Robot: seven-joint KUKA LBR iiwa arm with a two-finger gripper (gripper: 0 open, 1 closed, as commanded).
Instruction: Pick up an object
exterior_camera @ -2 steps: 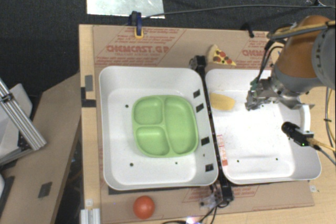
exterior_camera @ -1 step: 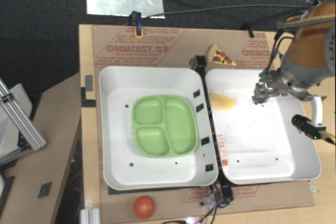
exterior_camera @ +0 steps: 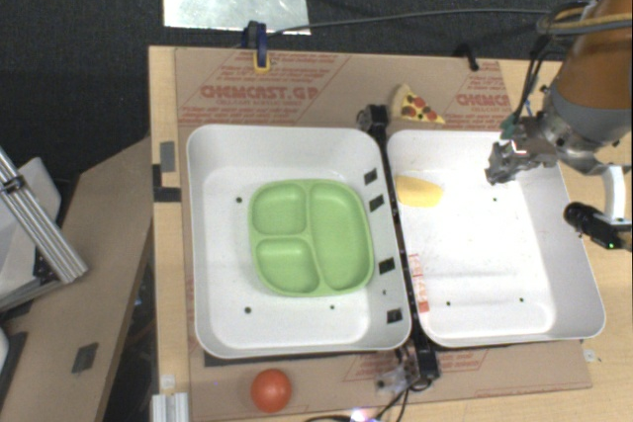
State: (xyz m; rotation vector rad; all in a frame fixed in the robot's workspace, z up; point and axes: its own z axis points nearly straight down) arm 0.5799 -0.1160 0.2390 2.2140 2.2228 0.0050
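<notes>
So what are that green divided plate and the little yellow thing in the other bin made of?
The green plate looks like moulded plastic: one even pale green, smooth, rounded compartment ridges, a soft sheen. The yellow thing is harder to call; its flat, matte, even colour suggests plastic or rubber, perhaps toy food, but it is too small and blurred to be sure.

Pale yellow flat object (exterior_camera: 419, 192) lies in right bin (exterior_camera: 514, 311), near its upper-left corner, close to wall shared with left bin.
</notes>
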